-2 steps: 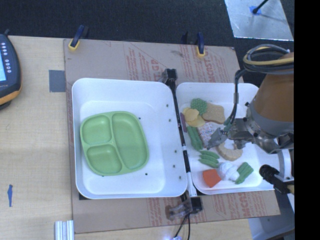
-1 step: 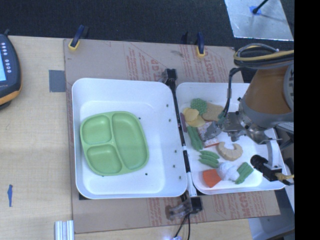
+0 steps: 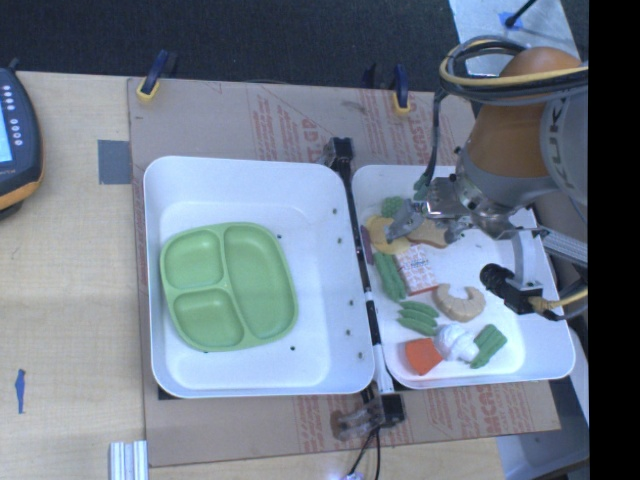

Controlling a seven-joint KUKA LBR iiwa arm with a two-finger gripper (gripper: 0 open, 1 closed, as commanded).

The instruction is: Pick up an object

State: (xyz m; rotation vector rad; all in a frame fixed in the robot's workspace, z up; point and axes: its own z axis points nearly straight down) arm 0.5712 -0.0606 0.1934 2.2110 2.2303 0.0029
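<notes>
While the arm reaches in from the upper right, its gripper hangs over the right bin's upper-left toys, finger state unclear.

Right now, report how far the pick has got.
Done: the arm has reached over the right bin, with the gripper low at the top of the toy-food pile. In hand: nothing visibly gripped. Left: grasping and lifting an item; the green divided tray sits alone in the left bin.
</notes>
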